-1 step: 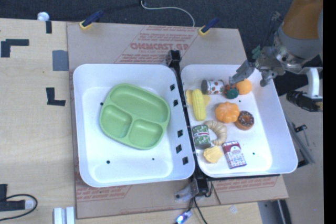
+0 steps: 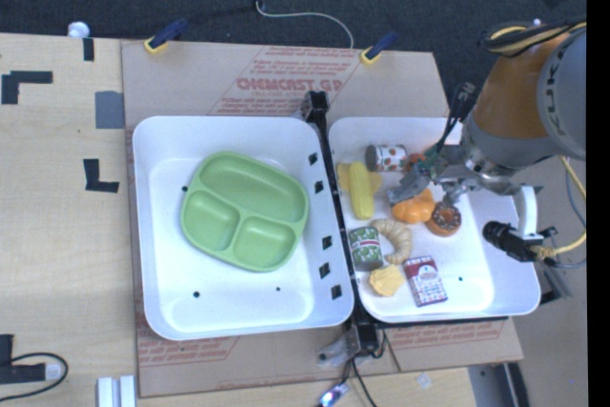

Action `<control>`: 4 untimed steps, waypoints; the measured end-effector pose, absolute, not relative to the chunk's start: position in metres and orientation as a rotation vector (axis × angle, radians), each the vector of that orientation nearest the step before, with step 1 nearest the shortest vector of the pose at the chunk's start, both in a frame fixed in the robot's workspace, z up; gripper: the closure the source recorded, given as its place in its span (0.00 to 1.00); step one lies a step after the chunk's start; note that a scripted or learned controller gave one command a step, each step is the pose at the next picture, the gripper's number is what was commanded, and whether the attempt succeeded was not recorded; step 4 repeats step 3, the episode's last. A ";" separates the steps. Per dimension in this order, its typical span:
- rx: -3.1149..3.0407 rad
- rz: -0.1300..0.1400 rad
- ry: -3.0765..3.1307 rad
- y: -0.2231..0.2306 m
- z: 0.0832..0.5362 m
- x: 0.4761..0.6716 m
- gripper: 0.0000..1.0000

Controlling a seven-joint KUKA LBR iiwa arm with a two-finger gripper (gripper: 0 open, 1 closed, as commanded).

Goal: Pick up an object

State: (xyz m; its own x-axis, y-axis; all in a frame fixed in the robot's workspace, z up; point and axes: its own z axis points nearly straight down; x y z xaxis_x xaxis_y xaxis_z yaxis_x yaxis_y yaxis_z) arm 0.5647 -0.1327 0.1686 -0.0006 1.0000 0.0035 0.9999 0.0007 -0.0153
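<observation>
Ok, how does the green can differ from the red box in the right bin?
The green can is round and green-and-white labelled; the red box is flat, rectangular and dark red. The green can sits by the divider, touching the tan ring-shaped toy; the red box lies nearer the bin's front edge, beside the yellow piece. Both are small items in the right bin, clear of the gripper.

Red lettering runs across the cardboard sheet (image 2: 286,76) behind the bins, upside down, too blurred to read.
</observation>
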 end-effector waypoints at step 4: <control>-2.212 -0.006 -2.231 -0.048 0.186 0.592 1.00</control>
